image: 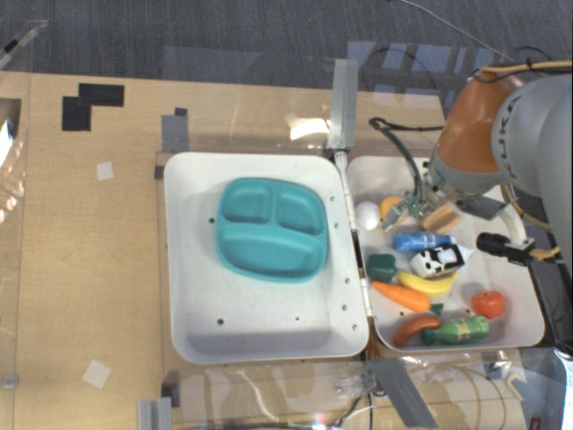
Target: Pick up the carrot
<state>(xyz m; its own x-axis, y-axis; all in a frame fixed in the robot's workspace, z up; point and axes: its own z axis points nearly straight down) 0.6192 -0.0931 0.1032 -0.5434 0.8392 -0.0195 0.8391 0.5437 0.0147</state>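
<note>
The carrot [401, 296] is an orange tapered piece lying flat in the front left part of the right bin [534, 330], between a green block [380, 265] and a brown sausage [410, 328], with a banana [428, 283] touching its far side. My gripper [406, 211] hangs over the far left part of the same bin, beside a small orange item [389, 207] and a white egg [367, 214]. It is well behind the carrot and apart from it.
The right bin also holds a blue item [421, 241], a black-and-white toy [436, 260], a red tomato [488, 304], a green bottle shape [458, 330] and a tan block [440, 216]. A teal divided plate [270, 228] lies in the left bin [192, 330].
</note>
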